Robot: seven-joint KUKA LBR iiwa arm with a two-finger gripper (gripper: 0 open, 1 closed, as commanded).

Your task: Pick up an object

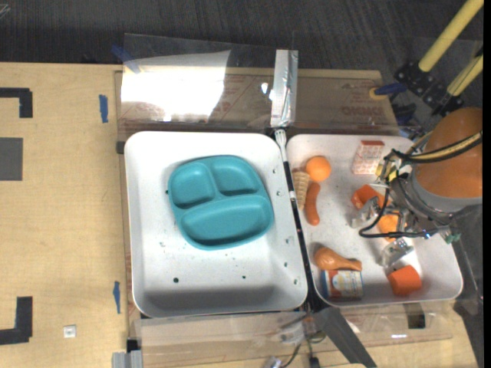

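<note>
The right bin (pixel 445 282) holds several small items. An orange ball (pixel 317 167) sits at its far left, with a long orange sausage-like piece (pixel 312 203) and a waffle cone (pixel 301 182) beside it. A small printed box (pixel 367 158) lies at the back. An orange drumstick shape (pixel 334 259) and a small can (pixel 343 284) lie at the front. An orange cup (pixel 404 279) stands at the front right. My gripper (pixel 386 219) is low in the middle of this bin, over small orange pieces (pixel 364 197). Wires and the wrist hide its tips.
The left bin (pixel 146 267) bears a teal divided plate (pixel 221 200). The bulky grey arm with its orange band (pixel 453 163) covers the right bin's right side. A clear plastic sheet and a taped divider (pixel 284 90) stand behind the bins.
</note>
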